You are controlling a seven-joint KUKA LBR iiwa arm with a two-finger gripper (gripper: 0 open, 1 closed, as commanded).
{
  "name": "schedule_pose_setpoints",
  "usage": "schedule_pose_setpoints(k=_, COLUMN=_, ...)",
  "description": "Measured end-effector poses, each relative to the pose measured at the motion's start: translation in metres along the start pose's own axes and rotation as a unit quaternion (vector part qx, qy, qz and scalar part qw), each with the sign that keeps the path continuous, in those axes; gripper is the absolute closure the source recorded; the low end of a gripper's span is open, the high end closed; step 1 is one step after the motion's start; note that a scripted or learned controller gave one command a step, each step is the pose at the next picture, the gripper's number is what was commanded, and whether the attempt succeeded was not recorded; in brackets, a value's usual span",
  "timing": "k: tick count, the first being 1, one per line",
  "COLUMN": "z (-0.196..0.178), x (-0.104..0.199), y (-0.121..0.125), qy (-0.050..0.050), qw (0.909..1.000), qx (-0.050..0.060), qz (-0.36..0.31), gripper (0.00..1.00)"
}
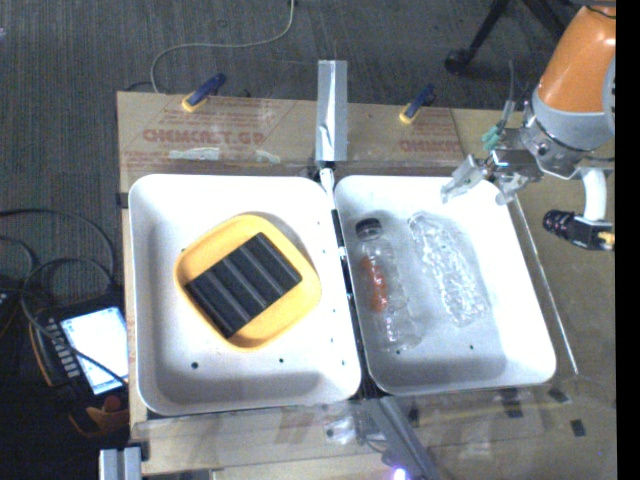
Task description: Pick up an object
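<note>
Nothing is yet held: the gripper is seen with fingers spread and empty above the right bin's far right corner. A clear plastic bottle and crumpled clear wrapper remain inside, unpicked.

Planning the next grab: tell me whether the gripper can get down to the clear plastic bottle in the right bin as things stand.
Probably yes. The gripper hangs over the right bin's far edge, and the clear bottle lies uncovered on the bin floor. A crumpled clear wrapper lies beside it, apparently apart.
</note>
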State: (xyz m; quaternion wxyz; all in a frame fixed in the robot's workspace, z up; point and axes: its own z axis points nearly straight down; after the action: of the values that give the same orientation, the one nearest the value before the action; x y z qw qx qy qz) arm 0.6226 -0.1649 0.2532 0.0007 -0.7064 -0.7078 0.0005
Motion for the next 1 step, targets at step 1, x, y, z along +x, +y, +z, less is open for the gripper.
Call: schedule_pose_setpoints(k=1, z=0.1308, x=-0.0304, y=-0.0165, qy=0.0, qw=0.9993, qx=0.0, qz=-0.039, gripper=0.0)
